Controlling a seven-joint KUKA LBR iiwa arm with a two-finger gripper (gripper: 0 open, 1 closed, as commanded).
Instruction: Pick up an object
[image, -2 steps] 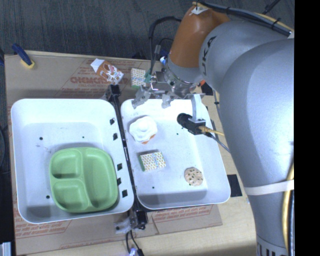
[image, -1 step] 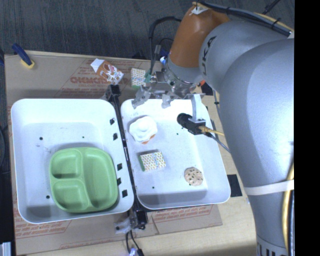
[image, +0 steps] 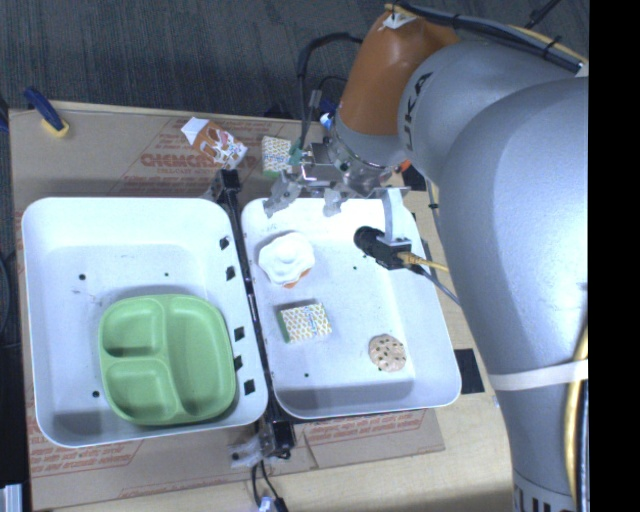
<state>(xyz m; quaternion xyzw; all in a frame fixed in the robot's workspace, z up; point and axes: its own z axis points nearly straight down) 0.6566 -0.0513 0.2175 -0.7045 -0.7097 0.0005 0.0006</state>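
Note:
In the right bin, a white frosted cupcake-like thing sits near the back left. A small square with a dotted pattern lies in the middle, and a round cookie lies toward the front right. My gripper hangs over the bin's back rim, just above and behind the white thing. Its two fingers are spread open with nothing between them.
The left bin holds a green divided plate at its front. Behind the bins, on the cardboard, lie an orange-and-white wrapped item, a small patterned packet and a blue thing. The arm fills the right side.

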